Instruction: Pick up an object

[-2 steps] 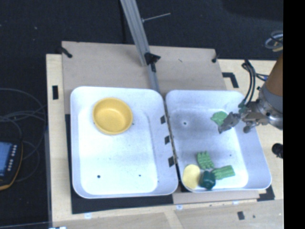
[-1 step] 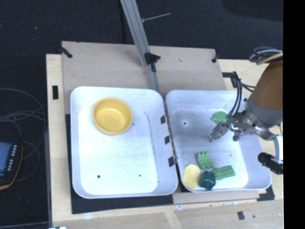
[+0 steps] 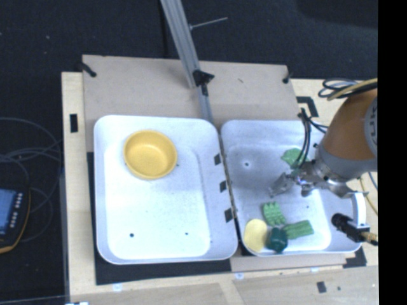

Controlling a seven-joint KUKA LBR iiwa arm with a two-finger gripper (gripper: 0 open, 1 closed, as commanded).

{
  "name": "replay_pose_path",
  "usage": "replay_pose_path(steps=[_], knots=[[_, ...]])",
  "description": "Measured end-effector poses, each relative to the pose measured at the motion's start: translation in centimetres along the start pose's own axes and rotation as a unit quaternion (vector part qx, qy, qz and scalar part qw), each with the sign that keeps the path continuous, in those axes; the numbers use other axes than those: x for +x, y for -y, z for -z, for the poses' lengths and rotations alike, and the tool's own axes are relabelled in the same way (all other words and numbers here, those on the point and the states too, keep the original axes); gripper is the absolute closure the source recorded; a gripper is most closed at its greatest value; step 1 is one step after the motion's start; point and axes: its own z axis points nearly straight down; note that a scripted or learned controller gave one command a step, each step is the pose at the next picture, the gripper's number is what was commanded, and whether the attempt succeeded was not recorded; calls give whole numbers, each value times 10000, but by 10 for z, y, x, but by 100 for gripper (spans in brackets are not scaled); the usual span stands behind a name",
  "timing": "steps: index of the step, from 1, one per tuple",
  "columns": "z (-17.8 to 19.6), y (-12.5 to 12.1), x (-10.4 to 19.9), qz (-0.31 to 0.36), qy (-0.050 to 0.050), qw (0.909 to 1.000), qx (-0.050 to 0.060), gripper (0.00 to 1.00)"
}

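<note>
Wooden bench (image 3: 159,75) bearing two shallow white bins: yellow plastic bowl (image 3: 150,154) lying in left bin (image 3: 114,234); green toy pieces (image 3: 287,224) clustering near right bin (image 3: 254,145) front edge. Gripper (image 3: 294,184) hovering above, approaching stage, finger state indiscernible; next, likely descending onto a piece.

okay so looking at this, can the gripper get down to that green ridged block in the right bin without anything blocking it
Probably yes. The gripper hangs over the right bin, just above the green ridged block in the picture. The block's top looks uncovered, though a green bar and a dark teal piece crowd its lower side.
</note>
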Motion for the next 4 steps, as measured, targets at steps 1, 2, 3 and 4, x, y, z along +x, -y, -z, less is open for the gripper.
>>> replay_pose_path(steps=[1,2,3,4], knots=[[13,-1,0,-4,-4,10000,-28,100],[60,-4,9,7,2,10000,-40,100],[104,-1,11,5,3,10000,-42,100],[138,-1,11,5,2,10000,-37,100]])
